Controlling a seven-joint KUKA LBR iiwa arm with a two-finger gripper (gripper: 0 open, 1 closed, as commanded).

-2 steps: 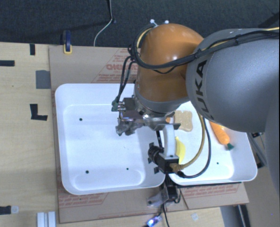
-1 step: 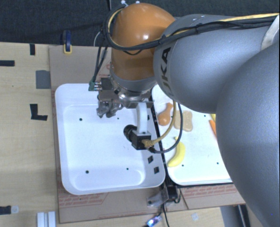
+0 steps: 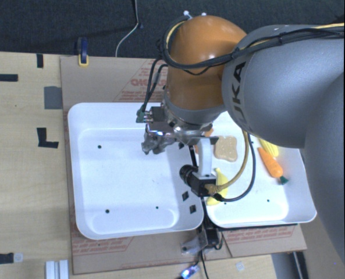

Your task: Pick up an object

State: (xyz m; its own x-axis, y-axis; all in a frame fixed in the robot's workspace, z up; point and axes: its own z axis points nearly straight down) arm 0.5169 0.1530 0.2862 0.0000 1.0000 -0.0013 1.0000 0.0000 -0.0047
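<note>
The objects that could be picked lie in the right bin [image 3: 300, 214]: we see an orange carrot [image 3: 271, 163] near its right side, a tan toast-shaped piece [image 3: 226, 149] beside the arm's wrist, and a yellow thing [image 3: 220, 183] partly hidden under the wrist parts and a black cable. A second yellow thing [image 3: 269, 149] peeks out from under the arm's grey link, just above the carrot.

The tool [image 3: 155, 143] hangs over the upper middle of the left bin [image 3: 82, 173], close to that bin's top wall. We cannot tell how its grip stands, since the dark tip is small and crowded with fittings, and we see nothing clearly held in it.

The arm [image 3: 288, 80] reaches in from the right, its broad grey link crossing above the right bin, and its orange band [image 3: 201, 57] sits over the seam between the two bins, with the wrist pointing down and to the left.

The left bin shows a bare white floor with a few small dark dots. Both bins rest side by side on a brown sheet [image 3: 102, 80] laid on the bench [image 3: 21, 173].
</note>
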